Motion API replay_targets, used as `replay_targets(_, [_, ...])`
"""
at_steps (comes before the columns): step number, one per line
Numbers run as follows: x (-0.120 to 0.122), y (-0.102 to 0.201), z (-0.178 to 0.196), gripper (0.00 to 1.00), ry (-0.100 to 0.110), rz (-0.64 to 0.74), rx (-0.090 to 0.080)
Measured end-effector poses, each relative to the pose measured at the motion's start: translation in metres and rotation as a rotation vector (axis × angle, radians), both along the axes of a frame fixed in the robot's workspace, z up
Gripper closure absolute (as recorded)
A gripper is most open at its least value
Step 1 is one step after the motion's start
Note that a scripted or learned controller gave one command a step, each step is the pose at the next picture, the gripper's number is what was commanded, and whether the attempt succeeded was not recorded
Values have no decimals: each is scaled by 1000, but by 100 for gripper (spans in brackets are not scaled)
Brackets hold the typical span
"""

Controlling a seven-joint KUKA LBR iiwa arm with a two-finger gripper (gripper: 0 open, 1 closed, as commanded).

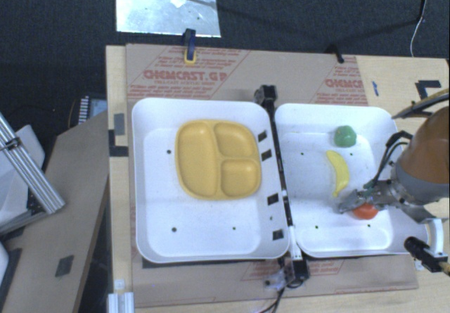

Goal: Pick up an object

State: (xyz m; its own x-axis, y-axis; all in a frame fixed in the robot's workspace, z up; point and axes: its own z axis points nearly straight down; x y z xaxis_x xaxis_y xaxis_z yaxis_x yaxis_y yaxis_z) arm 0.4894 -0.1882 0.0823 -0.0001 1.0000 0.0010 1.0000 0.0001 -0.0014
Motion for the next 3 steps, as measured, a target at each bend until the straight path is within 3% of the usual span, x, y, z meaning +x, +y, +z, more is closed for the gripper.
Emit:
replay_targets(1, [2, -1, 13, 100, -6, 0, -3])
replay_targets(3, [-2, 5, 117, 100, -8, 5, -4])
